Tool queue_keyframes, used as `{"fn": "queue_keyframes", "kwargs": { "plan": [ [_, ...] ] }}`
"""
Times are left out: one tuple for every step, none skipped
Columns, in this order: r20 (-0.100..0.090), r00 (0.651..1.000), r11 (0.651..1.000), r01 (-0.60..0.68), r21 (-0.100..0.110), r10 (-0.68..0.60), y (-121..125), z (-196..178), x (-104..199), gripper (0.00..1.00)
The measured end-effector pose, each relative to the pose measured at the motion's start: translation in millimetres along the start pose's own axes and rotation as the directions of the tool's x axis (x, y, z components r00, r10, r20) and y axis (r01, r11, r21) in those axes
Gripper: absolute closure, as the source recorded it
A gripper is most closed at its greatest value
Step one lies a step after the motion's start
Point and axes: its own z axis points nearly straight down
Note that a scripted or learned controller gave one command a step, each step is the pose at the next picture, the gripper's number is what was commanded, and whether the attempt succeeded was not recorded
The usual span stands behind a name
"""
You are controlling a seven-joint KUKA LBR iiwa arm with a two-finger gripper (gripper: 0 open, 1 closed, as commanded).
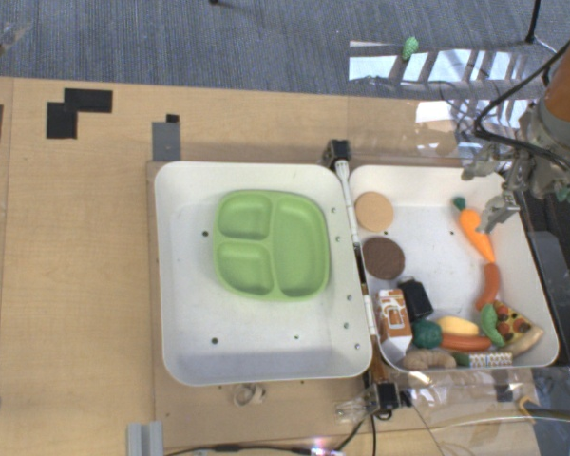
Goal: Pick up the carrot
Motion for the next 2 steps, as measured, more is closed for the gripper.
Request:
{"fn": "queue_keyframes", "kwargs": {
  "plan": [
    [-0.017,0.994,0.994,-0.109,0.002,0.109,-24,136,-34,0.0],
    [0.012,0.995,0.995,-0.104,0.005,0.103,-22,119,-42,1.0]
  ]
}}
